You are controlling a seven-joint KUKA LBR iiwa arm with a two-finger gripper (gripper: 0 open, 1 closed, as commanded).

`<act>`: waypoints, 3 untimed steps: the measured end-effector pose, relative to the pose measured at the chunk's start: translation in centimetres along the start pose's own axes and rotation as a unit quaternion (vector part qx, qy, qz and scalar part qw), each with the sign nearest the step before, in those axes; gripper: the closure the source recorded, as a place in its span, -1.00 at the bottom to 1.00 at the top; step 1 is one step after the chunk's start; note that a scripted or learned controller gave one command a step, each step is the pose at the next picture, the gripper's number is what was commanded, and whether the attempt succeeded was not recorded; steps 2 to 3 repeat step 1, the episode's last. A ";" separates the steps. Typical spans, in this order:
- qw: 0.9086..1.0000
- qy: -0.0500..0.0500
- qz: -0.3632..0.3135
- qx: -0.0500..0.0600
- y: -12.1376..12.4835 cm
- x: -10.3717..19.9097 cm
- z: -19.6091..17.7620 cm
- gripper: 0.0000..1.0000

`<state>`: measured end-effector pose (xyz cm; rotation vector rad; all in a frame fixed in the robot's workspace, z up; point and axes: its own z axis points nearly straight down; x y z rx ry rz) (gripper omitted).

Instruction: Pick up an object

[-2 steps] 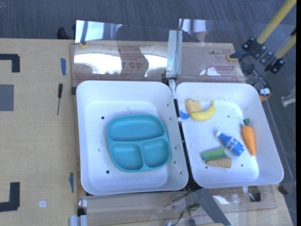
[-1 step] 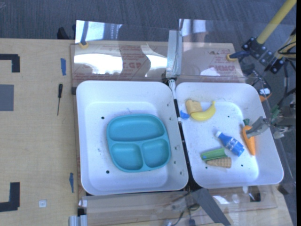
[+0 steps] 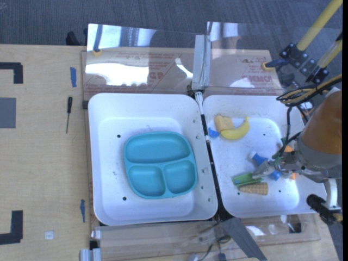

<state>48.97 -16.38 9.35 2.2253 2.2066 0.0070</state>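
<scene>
Green, the long toy piece point(image 3: 249, 177) is seen lying on the right bin point(image 3: 239, 203) floor just beside the claw point(image 3: 270, 170), whose closure cannot be told; no lift is evidenced, so pickup is judged outstanding.

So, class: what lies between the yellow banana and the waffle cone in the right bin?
In the camera view, a small blue piece and a green item lie between the banana and cone.

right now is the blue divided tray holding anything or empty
Empty: all three compartments of the blue tray show bare blue. It lies flat in the left bin.
</scene>
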 end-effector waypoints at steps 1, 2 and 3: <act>1.000 0.001 0.000 -0.002 0.2 0.1 -1.1 1.00; 1.000 0.001 0.000 -0.002 0.2 0.1 -1.1 1.00; 1.000 0.001 0.000 -0.002 0.2 0.1 -1.1 1.00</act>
